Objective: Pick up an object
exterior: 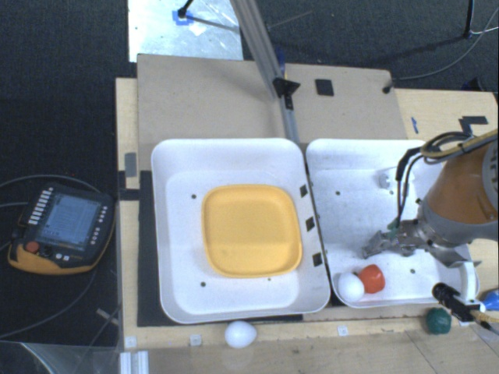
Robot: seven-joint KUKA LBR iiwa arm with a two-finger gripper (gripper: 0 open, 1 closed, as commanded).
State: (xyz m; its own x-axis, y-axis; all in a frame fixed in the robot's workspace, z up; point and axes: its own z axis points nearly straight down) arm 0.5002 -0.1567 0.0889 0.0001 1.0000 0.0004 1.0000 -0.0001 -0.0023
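Observation:
In the right bin (351, 178), a red object (373, 278) lies near the front left corner. A white egg-shaped ball (350, 287) touches its left side. My gripper (383, 245) hangs low over the bin's middle, just above and slightly right of the red object, with nothing visibly held. The left bin (175, 209) holds a square yellow plate (252, 230).
A white egg (240, 334) lies on the bench in front of the left bin. A green ball (438, 321) sits outside the right bin's front right corner. A small pale piece (384, 180) rests at the back of the right bin. A teach pendant (58, 228) lies far left.

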